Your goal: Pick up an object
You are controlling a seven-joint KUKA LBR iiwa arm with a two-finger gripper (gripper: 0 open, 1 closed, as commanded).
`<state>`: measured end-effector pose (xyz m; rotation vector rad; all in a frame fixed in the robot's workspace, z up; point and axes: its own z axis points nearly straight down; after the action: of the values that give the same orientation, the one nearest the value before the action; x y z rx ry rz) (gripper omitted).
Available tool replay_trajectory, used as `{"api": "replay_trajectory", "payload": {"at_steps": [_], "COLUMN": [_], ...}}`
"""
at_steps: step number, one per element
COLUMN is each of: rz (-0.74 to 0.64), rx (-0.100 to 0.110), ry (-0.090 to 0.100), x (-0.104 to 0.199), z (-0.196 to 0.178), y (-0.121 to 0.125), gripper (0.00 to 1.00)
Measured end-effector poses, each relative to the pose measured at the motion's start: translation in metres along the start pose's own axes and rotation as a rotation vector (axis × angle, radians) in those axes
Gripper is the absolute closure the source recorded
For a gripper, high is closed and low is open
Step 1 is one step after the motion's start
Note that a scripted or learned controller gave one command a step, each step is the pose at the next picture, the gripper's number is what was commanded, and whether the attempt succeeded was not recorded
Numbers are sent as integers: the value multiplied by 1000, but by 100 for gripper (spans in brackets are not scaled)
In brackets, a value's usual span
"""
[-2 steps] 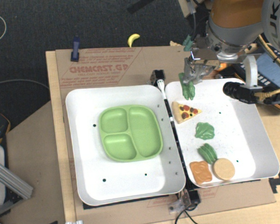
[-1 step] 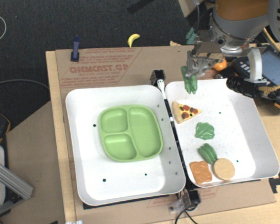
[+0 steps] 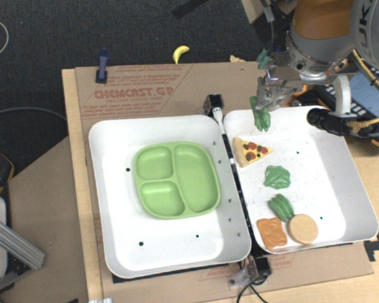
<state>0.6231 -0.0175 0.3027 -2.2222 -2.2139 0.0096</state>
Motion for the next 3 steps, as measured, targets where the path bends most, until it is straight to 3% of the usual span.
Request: {"api": "replay_trajectory", "payload": {"at_steps": [1,2,3], "rz": [-3,-4,-4], "rx": [-29,-14,-18], "ry": [1,0,-1], "x": [-11,-10,-10], "z": [-159,-159,-169], "y": [-89,-87,-86], "gripper": [100,100,100]}}
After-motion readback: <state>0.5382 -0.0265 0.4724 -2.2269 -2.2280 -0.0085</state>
